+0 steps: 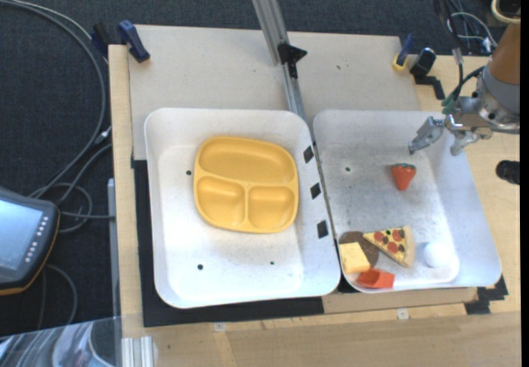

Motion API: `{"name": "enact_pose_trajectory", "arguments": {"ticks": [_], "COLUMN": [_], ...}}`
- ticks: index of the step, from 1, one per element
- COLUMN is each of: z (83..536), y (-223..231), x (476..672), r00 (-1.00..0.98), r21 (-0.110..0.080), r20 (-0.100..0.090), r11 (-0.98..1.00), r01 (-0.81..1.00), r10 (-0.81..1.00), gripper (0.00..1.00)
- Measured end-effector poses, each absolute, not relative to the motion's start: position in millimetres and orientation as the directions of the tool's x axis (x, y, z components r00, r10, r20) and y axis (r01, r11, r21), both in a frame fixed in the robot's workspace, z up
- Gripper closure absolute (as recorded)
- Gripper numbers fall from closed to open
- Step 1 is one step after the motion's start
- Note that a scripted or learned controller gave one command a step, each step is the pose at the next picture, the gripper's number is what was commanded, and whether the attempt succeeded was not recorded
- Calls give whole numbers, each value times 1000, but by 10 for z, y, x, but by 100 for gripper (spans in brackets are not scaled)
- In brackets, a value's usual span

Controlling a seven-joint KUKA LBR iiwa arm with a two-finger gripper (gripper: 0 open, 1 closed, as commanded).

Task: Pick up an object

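Observation:
My gripper [440, 140] hangs over the far right part of the right bin [463, 192], its two grey fingers spread open with nothing between them. A red strawberry toy [403, 176] lies below and left of the fingers, apart from them. Along the near edge of the same bin lie a pizza slice [393, 244], a yellow cheese block [354, 257], a small orange-red piece [376, 278] and a white ball [436, 254].
A yellow divided plate [245, 183] lies in the left bin [173, 274]. A metal pole [269, 2] rises slantwise from the divider between the bins. Blue clamps [132, 39] and cables sit at the bench's far corners.

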State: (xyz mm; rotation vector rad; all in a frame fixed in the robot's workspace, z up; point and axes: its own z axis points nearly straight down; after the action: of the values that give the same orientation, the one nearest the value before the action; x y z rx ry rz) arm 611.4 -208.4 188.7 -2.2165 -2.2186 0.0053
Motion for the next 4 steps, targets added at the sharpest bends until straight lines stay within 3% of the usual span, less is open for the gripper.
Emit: {"name": "enact_pose_trajectory", "arguments": {"ticks": [1, 2, 4], "z": [1460, 1608, 2717], "y": [-2105, -2104, -2095], "x": [6120, 6141, 6211], "r00": [0, -1, -2], "r21": [-6, 1, 10], "r20": [2, 0, -3], "r11": [0, 1, 2], "r01": [1000, 1000, 1000], "r10": [1000, 1000, 1000], "gripper": [0, 100, 100]}}
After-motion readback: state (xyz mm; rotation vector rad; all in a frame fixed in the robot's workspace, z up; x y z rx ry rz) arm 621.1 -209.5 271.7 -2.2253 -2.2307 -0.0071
